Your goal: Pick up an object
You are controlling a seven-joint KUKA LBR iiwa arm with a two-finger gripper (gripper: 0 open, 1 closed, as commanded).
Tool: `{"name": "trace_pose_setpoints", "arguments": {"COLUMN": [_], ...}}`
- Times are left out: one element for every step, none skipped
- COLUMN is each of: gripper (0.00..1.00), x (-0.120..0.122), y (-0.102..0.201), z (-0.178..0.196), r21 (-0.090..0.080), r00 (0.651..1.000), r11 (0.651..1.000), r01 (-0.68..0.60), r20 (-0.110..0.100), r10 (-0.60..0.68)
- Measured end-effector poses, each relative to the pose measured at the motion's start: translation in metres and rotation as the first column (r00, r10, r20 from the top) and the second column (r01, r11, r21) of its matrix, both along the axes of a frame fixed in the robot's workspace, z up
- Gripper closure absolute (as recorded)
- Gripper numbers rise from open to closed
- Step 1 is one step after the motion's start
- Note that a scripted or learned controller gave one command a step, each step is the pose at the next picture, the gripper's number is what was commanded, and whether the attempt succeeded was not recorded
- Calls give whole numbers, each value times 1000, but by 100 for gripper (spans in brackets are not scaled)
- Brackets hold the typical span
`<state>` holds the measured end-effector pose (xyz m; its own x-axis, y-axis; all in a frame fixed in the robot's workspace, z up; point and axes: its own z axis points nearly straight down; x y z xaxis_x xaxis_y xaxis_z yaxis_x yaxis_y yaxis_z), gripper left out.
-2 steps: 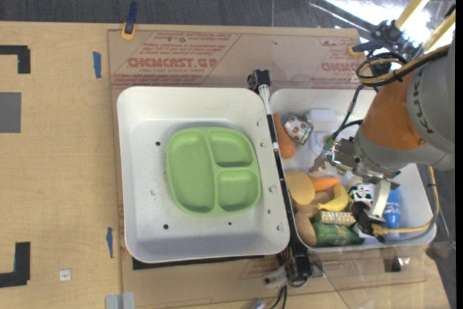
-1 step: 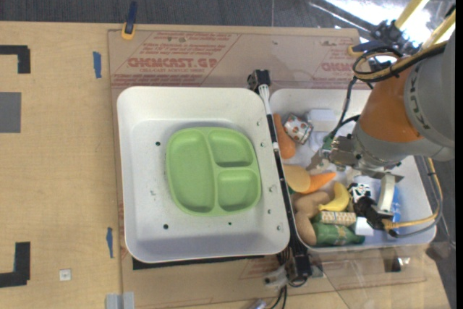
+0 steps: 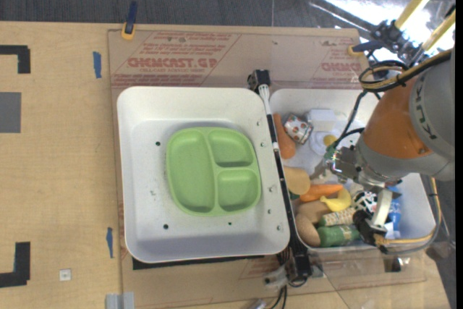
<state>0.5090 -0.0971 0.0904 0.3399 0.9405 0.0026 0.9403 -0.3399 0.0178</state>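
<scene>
My gripper (image 3: 330, 161) hangs low over the middle of the right bin (image 3: 423, 210), with the grey and orange arm reaching in from the right. Just below it lies an orange carrot (image 3: 322, 192), and a tan round piece (image 3: 295, 179) sits to its left. Further toward the front are a yellow piece (image 3: 338, 202), a brown potato (image 3: 308, 225) and a green can (image 3: 340, 234). A small red and white tin (image 3: 296, 128) and a long orange piece (image 3: 287, 142) lie at the back left. The arm hides part of the bin's right half.
The left bin (image 3: 137, 155) holds a green divided plate (image 3: 213, 170). A black and white toy (image 3: 367, 202) and a blue item (image 3: 391, 216) lie under the wrist. A white item (image 3: 322, 116) sits at the right bin's back. A black divider (image 3: 275, 148) separates the bins.
</scene>
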Motion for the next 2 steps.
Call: {"name": "trace_pose_setpoints", "arguments": {"gripper": [0, 0], "x": [33, -9], "y": [1, -11], "z": [-1, 0], "r21": [4, 12], "r00": [952, 780], "r11": [952, 779], "r01": [307, 626], "r20": [-14, -7], "r10": [-307, -626]}}
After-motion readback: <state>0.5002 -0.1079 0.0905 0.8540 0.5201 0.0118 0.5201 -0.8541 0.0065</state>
